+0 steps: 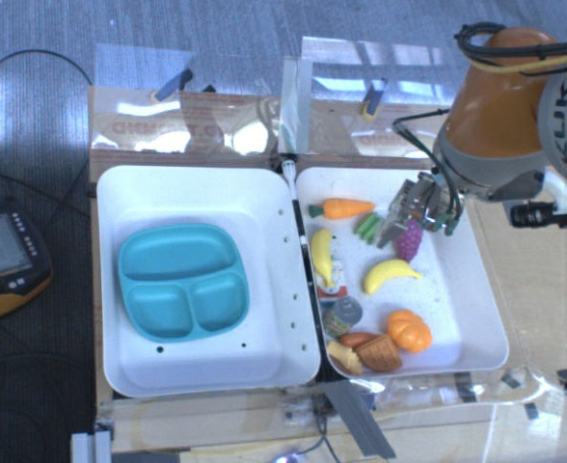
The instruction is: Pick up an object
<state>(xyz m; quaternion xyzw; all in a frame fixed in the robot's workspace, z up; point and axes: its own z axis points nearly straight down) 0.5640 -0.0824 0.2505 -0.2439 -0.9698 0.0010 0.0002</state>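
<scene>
A slanted overhead look at a bench with two shallow white bins side by side. The left bin holds a turquoise divided plate with three compartments, lying flat near the bin's middle.

The right bin holds a scatter of toy food. A carrot lies near the far left corner, its green top pointing right toward a small green piece just beside it. A yellow corn cob lies along the left wall, with a small red-and-white item touching its lower end (too small to identify). A yellow banana lies near the middle of the bin. Nearer the front are a grey round can, an orange pumpkin-like fruit, and a cluster of brown bread-like pieces in the front left corner.

The grey arm with its orange band reaches in from the right and angles down into the far part of the right bin. Its gripper is low over the toys, between the carrot's green top and the banana. A purple bunch of grapes sits right at the fingertips, touching or partly under them. Whether the fingers are spread or pressed together cannot be told from this angle, nor whether the grapes are between them.
</scene>
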